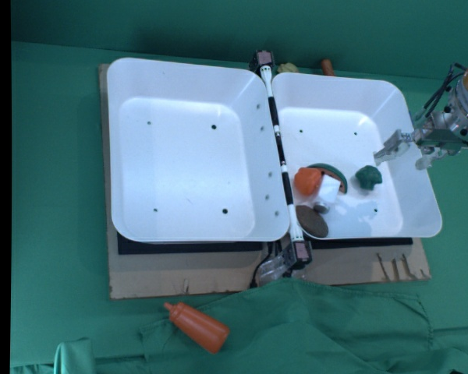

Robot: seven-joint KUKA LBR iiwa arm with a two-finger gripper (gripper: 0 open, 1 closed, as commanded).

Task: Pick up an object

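Observation:
The right bin point(351, 92) holds a cluster of small objects near its front left: an orange ball-like piece point(306, 181), a white piece point(330, 188), a green curved slice point(331, 170), a dark brown oval point(312, 221) and a dark green lump point(367, 177). My gripper point(408, 148) hangs over the right rim of that bin, above and to the right of the green lump. Its two fingers stand apart, open, with nothing between them.
The left bin point(187, 150) lies beside the right one, joined by a black-and-white divider point(279, 142). An orange bottle point(196, 326) lies on the green cloth in front of the bench. Small items point(326, 66) sit behind the right bin.

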